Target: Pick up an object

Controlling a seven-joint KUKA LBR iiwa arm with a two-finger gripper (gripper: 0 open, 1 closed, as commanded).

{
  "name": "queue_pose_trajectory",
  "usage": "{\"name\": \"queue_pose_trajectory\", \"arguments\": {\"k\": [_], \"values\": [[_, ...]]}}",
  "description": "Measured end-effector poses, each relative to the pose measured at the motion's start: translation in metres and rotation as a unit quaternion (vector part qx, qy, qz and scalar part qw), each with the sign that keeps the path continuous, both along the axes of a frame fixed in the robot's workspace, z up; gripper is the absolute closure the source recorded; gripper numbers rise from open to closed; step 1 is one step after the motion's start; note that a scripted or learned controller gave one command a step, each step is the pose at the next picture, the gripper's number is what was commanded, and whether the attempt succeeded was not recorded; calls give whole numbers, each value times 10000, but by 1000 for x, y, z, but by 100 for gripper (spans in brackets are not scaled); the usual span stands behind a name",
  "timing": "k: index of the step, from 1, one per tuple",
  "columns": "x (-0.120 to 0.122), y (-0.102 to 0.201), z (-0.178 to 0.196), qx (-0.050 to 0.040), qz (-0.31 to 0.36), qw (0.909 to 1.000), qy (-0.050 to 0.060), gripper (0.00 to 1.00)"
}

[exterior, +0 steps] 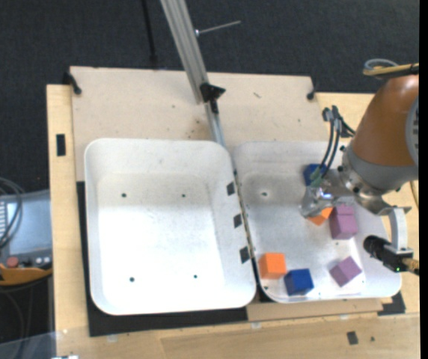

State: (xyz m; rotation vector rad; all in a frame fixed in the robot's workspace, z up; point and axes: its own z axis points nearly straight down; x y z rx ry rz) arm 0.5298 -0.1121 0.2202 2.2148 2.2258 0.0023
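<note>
You have the grey arm with the orange band reaching in from the right over the right-hand shallow white bin, with its two-finger gripper low over the middle of that bin. You cannot tell from this angle whether the fingers are apart or together, because the wrist covers them from above. Just beside the gripper tip lies a small orange piece, partly hidden, and you cannot tell if it is touching the gripper. A blue block peeks out just behind the gripper, mostly covered by the wrist and cables. A purple foam cube sits just right of the orange piece, close under the arm. Along the front edge you see an orange foam cube, a second blue cube beside it, and a second purple cube farther right, all three apart from the gripper. That counts two orange, two blue and two purple pieces, six in all, every one in the right bin. The left-hand shallow white bin lies alongside, edges touching. A slanted aluminium rail rises behind the bins, and a grey handheld control pendant rests off the bench to the left.
</note>
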Motion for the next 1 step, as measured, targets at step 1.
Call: {"name": "queue_pose_trajectory", "arguments": {"k": [1], "values": [[23, 57, -3, 7, 18, 10000, 2, 100]]}}
